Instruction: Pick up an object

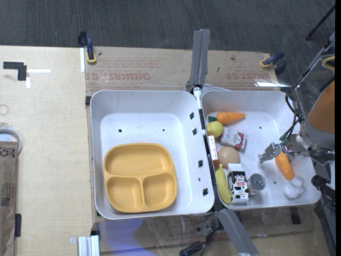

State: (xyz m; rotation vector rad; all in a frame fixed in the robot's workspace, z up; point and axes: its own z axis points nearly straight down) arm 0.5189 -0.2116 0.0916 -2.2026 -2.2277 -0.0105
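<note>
- Orange carrot with green top (230,117), lying flat at the right bin's far left
- Yellow-green lemon (214,128), touching it
- Red-and-white packet (233,138)
- Tan round potato (228,156)
- Yellow banana (222,183), along the divider
- Black-and-white carton (238,184)
- Silver can (257,183)
- Second orange carrot (284,165), tilted, right side
- White crumpled lump (293,188)

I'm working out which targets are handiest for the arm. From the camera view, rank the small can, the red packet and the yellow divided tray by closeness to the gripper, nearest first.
Measured from the gripper, in the right bin:
1. The small can, just below and slightly left of it, in the same bin.
2. The red packet, further left and a little above, mid right bin.
3. The yellow divided tray, far left, in the left bin.
</note>
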